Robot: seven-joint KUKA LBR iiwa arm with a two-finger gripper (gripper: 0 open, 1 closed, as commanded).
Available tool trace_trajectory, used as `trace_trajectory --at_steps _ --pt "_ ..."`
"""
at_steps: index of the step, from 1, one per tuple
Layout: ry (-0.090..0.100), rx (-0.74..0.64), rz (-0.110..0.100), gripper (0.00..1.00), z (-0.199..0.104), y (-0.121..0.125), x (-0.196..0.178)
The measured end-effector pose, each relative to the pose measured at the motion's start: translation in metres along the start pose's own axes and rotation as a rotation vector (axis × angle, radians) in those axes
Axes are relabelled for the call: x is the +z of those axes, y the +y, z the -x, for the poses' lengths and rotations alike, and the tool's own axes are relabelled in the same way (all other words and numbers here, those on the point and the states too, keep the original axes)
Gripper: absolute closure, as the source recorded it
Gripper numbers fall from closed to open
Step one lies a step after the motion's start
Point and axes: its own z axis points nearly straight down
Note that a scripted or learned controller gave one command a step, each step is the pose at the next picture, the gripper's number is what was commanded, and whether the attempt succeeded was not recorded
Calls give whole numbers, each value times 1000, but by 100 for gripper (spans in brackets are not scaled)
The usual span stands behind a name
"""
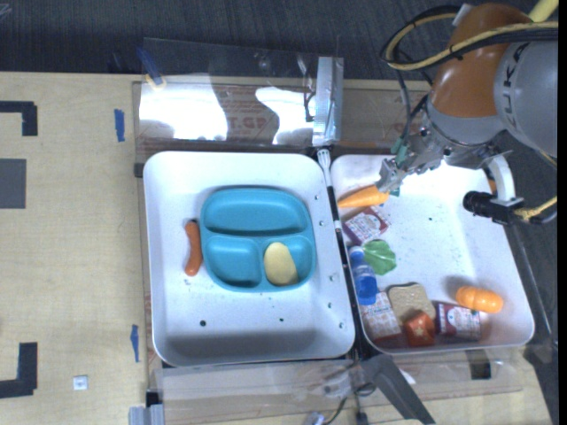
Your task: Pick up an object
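Orange and smooth, the toy carrot (362, 197) lay at the right bin's (518, 277) upper-left, our gripper (391, 180) touching its end, grip unreadable; we judged it light, rigid, best pinched mid-body.

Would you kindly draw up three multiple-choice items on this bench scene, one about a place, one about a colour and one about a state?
1. Where does the yellow lump lie?
A. in the blue tray's lower right compartment
B. on the bare floor of the right bin
C. on the wooden bench

2. What colour is the divided tray in the left bin?
A. red
B. blue
C. black

3. How does the hand stand to the carrot?
A. far off, over the left bin
B. at the carrot's right end, in the right bin
C. resting on the bench

Key: 1 A, it sits inside that compartment. 2 B, the tray is plainly blue. 3 B, the hand's tip meets the carrot's end in the right bin's upper left corner.
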Motion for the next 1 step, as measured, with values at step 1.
trace_trajectory --at_steps 1 --pt "1 94 -4 0 13 -60 60"
